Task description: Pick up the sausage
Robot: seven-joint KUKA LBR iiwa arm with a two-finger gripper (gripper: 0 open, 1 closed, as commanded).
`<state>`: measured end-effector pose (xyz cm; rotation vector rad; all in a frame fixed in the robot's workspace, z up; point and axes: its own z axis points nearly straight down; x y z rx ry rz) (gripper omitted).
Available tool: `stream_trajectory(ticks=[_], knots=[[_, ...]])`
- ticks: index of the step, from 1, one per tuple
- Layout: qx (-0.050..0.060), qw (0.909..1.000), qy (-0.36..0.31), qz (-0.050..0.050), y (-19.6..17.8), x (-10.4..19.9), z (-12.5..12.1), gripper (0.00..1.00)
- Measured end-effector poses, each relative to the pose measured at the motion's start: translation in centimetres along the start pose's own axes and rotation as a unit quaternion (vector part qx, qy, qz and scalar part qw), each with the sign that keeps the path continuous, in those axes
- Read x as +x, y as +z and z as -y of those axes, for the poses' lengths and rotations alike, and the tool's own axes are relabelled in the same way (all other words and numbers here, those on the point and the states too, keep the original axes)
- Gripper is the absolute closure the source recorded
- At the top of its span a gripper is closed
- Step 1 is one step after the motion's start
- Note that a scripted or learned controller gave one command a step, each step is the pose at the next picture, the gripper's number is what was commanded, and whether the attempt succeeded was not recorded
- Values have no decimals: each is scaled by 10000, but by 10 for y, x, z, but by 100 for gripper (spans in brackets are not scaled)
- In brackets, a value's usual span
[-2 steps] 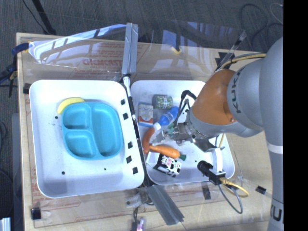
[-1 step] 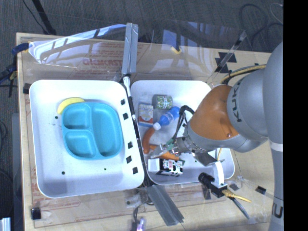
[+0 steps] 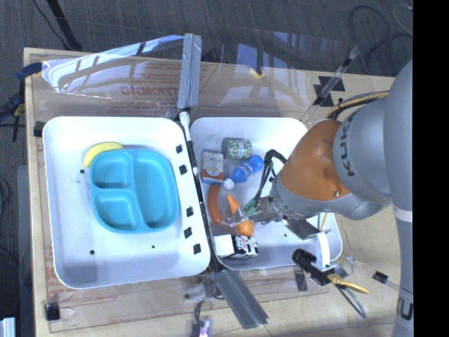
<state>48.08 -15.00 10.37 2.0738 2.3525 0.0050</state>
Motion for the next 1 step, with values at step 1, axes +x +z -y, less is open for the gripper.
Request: stream_trajectory(ticks=[1], knots=[[31,9975,699,-4,-93,44,-14,100]])
